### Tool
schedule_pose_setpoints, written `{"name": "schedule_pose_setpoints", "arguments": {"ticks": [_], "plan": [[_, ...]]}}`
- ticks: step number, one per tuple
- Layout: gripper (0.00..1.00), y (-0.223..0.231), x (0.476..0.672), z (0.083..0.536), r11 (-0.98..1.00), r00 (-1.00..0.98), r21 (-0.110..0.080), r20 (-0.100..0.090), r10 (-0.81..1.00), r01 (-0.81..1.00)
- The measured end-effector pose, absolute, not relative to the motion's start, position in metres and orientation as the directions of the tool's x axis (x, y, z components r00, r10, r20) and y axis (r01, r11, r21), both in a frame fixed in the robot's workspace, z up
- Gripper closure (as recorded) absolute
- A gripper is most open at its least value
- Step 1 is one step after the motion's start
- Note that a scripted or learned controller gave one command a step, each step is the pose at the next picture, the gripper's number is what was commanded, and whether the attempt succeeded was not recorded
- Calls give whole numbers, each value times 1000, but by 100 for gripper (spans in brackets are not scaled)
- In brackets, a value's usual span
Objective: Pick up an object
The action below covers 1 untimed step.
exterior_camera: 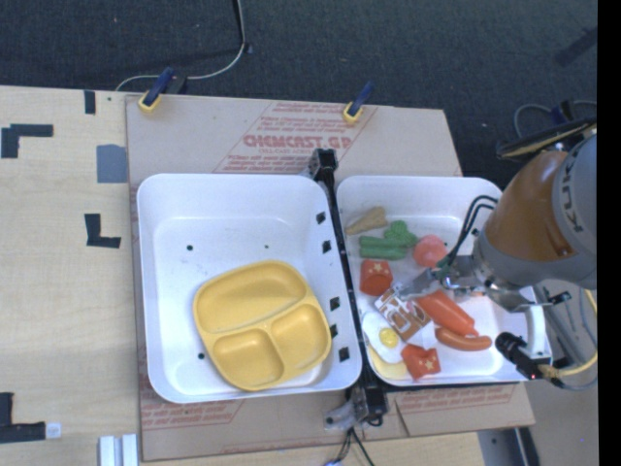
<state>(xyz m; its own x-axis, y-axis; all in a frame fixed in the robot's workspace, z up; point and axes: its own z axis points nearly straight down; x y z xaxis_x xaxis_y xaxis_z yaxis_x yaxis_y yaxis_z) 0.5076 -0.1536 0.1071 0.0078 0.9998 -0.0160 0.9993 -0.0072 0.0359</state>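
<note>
The right bin (456, 190) holds several toy foods: a tan piece (367, 221), a green pepper (388, 242), a red tomato (430, 250), a red chunk (375, 277), a brown and white packet (399, 315), a fried egg (382, 339), an orange carrot (447, 311), a red sausage (464, 339) and a small red piece (421, 360). My gripper (424, 280) reaches in from the right and sits low over the middle of this bin, between the tomato and the carrot, just right of the red chunk. Nothing is visibly lifted.
The left bin (184, 212) carries a yellow divided plate (262, 323). A black divider with clips (335, 260) runs between the bins. The arm's grey wrist and orange band (529, 212) overhang the right bin's right side. A black cable (529, 352) loops by its lower right corner.
</note>
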Motion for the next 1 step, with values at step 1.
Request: {"name": "schedule_pose_setpoints", "arguments": {"ticks": [1], "plan": [[0, -148, 507, 107, -8, 9, 42, -19, 1000, 999]]}}
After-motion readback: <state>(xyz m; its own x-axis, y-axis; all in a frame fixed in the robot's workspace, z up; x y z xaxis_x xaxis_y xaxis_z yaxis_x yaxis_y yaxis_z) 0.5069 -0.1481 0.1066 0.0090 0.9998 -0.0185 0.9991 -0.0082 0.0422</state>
